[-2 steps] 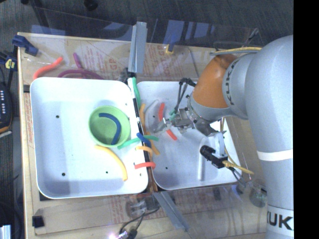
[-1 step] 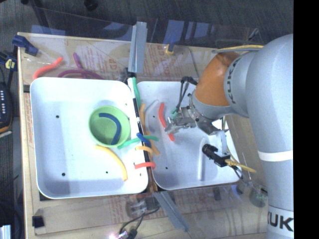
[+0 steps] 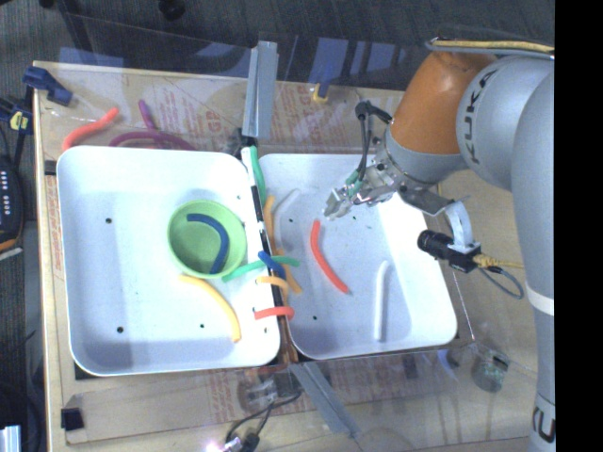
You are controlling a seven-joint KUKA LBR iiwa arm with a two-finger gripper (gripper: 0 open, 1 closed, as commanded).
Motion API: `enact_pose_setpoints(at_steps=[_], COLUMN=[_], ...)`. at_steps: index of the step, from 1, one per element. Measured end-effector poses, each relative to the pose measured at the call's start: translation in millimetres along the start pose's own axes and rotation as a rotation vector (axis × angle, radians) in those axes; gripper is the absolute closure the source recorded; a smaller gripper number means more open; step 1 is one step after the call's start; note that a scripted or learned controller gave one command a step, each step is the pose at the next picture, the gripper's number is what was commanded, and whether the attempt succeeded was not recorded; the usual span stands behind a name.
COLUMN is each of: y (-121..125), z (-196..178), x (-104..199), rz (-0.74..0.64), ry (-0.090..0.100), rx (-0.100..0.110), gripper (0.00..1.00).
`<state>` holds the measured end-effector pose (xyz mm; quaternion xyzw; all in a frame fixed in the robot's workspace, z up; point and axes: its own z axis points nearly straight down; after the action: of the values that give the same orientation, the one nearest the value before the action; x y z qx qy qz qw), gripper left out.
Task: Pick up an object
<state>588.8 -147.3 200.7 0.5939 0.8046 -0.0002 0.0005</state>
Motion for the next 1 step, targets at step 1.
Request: enact_pose_setpoints(at_steps=[1], y=[-79.1], z=[69.8], x=[34.8], rz=[-0.255], ry=[0.005], rx=[0.005], gripper=[1.00])
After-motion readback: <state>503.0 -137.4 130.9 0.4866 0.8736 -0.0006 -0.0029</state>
